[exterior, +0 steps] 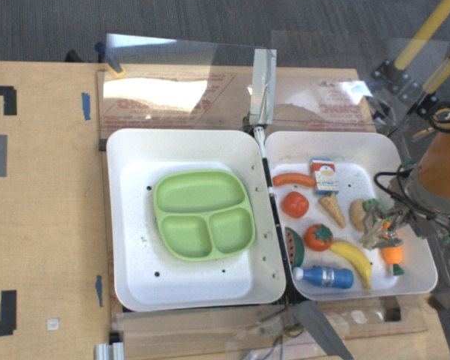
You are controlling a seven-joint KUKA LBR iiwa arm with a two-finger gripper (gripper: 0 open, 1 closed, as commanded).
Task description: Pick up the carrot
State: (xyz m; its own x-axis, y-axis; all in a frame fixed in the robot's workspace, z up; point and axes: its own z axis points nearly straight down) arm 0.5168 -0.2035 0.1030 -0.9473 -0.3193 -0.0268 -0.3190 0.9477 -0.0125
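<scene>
- Two white bins side by side on the bench. Left bin (pixel 127 223) holds a green divided plate (pixel 204 214), three compartments.
- Right bin (pixel 416 276) holds toy food, scattered.
- Carrot (pixel 392 256): small and orange, green bit at its lower end, near the right bin's right wall, just right of the banana (pixel 354 259).
- Gripper (pixel 380 227) sits low over the right side of the right bin, just above-left of the carrot, next to a tan lumpy piece (pixel 358 214). Its fingertips blur into cables and clutter; cannot tell whether they are spread or pressed together, or whether anything sits between them.
- Arm enters from the right edge; orange band (pixel 441 167) shows there.
- Other items in the right bin: red sausage (pixel 293 178) near the top left, small red-and-white carton (pixel 325 175) beside it, ice cream cone (pixel 331 207) below the carton, two tomatoes (pixel 295 204) (pixel 319 236), watermelon slice (pixel 295 247) against the left wall, blue bottle (pixel 328 277) lying along the near wall.
</scene>
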